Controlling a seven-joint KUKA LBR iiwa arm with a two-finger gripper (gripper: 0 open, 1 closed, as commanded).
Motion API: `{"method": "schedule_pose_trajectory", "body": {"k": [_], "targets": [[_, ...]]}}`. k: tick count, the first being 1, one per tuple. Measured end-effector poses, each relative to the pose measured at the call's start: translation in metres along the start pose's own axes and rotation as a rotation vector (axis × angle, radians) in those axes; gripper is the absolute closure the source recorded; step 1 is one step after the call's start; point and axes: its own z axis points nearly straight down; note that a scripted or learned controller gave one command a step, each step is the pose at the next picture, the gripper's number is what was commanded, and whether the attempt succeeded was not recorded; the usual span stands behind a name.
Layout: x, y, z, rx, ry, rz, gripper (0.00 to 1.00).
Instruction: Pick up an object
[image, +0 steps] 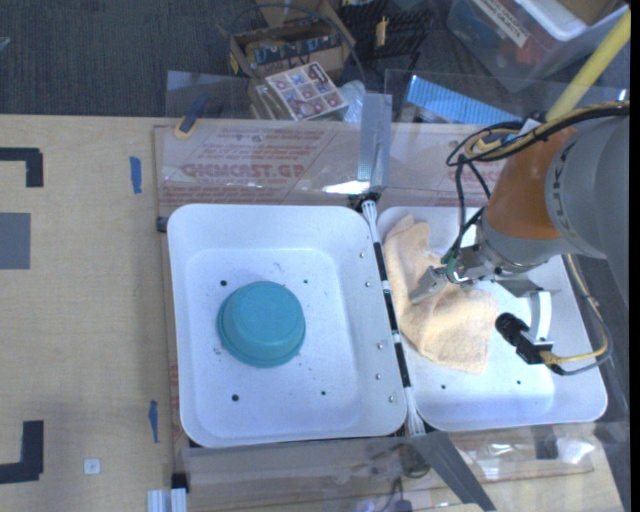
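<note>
My gripper (437, 282) low over the right bin (520, 400), fingers a little apart with nothing between them, tips touching the yellow cloth (445, 320) crumpled just under them by the left wall, blue bowl (262, 322) upside down in the left bin (200, 240).

A clear plastic sheet (262, 165) lay flat above the two bins in the upper middle of the frame. It carried faint reddish lettering, too washed out to read with certainty. A printed box (300, 90) above it showed coloured patterns, its words too small to read.
</note>
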Motion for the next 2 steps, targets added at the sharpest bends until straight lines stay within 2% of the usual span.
{"method": "schedule_pose_trajectory", "body": {"k": [1, 2], "targets": [[0.0011, 0.0018, -0.0114, -0.004, 0.0, -0.003, 1.0], [0.0013, 0.0018, -0.0114, -0.004, 0.0, -0.003, 0.0]]}}
